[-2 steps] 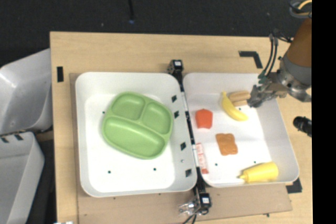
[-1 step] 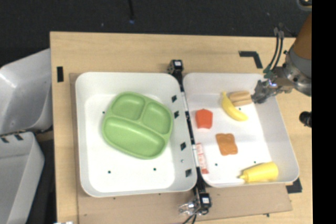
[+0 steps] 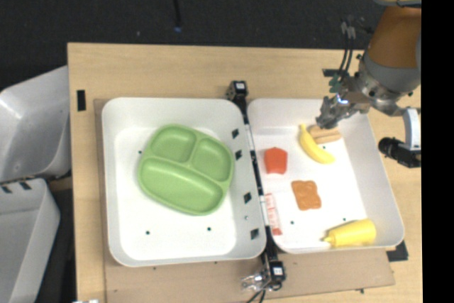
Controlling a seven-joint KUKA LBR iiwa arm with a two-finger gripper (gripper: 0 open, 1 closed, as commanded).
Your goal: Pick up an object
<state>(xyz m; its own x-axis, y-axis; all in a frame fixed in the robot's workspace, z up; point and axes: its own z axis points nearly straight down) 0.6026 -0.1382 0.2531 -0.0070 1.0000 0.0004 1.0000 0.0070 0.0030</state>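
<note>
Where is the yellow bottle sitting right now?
The yellow bottle lies on its side in the right bin, at the corner nearest the camera, just below and right of the orange piece.

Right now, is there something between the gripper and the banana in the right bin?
Nothing visible stands in the way. The gripper is in the right bin, at the far end of the banana, beside a small tan block. The red piece and the orange piece lie aside.
</note>
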